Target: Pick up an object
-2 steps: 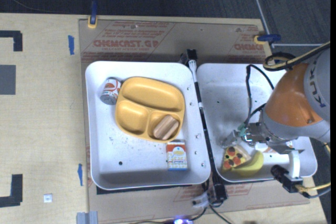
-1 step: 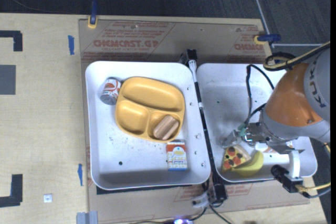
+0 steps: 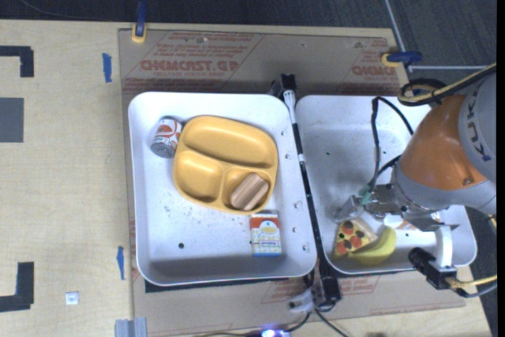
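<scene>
At the near edge of the right white bin (image 3: pixel 331 130), toward its near-left corner, lie a yellow banana (image 3: pixel 382 247) and, touching it on the left, a small flat red-and-yellow piece that looks like a toy pizza slice (image 3: pixel 350 237). Either could be the thing to pick up; they are the only loose items visible in that bin, and they sit just under the wrist.

The two-finger gripper (image 3: pixel 364 201) hangs directly above and just behind them, at the end of the grey arm with its orange band (image 3: pixel 442 150), which comes in over the bin's right side. Whether it is spread or closed cannot be told from this angle, and nothing shows between its tips. My judgement is that the approach step is in hand: the tool is over the pair but has no hold yet. The next move calls for a short descent, centred on one item and not on the seam between them.

In the left white bin (image 3: pixel 146 193), a small orange-and-white carton (image 3: pixel 266 234) sits near the near-right corner. Farther in lies a yellow three-compartment plastic tray (image 3: pixel 213 138) with a brown sausage-like piece (image 3: pixel 248 191) in its near-right compartment. A red-and-silver can (image 3: pixel 165 136) lies in the far-left corner, touching the tray.
</scene>
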`<state>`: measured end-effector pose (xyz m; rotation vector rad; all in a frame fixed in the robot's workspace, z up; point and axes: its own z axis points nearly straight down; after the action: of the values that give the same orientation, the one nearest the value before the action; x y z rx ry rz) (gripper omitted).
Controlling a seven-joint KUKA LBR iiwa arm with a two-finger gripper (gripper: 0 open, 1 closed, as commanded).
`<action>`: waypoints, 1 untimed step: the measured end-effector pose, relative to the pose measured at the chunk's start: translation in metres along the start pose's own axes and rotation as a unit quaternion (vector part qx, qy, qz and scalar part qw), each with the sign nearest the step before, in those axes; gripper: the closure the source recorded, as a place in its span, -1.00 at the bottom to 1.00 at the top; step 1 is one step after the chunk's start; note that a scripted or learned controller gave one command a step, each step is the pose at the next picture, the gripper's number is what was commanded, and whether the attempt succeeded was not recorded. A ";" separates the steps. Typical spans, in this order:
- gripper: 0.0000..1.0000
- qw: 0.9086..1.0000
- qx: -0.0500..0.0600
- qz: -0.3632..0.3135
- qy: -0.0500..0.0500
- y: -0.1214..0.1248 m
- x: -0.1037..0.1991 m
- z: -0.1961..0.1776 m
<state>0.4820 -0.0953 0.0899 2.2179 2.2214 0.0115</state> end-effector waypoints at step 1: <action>-1.00 1.000 -0.001 0.001 -0.001 0.000 0.001 0.000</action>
<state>0.4820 -0.0941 0.0897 2.2175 2.2176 0.0096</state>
